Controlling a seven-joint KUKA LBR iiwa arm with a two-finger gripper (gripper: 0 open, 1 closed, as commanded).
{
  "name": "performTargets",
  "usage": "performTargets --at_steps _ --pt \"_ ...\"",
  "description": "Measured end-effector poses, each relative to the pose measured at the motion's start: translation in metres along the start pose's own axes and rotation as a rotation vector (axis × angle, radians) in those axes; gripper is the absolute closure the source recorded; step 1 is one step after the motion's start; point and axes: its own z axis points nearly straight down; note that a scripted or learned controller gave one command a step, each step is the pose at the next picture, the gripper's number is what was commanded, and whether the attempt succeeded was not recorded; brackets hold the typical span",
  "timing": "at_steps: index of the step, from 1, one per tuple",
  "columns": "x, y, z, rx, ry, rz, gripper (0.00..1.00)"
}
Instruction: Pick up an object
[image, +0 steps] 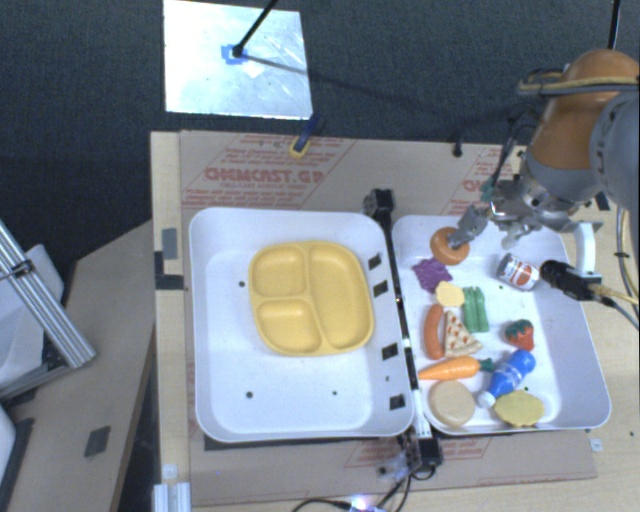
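Beige bench bearing two bins: at the right bin's twelve o'clock, the gripper, fingers spread, hovers by an orange doughnut-like toy, approach stage, needing descent next.

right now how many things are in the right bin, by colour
orange: 3 - round piece, sausage, carrot
yellow: 2 -
purple: 1
green: 1
red: 1
blue: 1
tan: 1
mixed: 2 - can, pizza slice
total: 12
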Motion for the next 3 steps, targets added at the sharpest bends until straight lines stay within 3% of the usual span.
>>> performTargets --at_steps 1,3 --pt "0.0 0.003 -0.009 -0.014 -0.002 -0.002 0.0" --pt "0.014 0.008 0.08 -0.01 -0.001 -0.005 0.0"
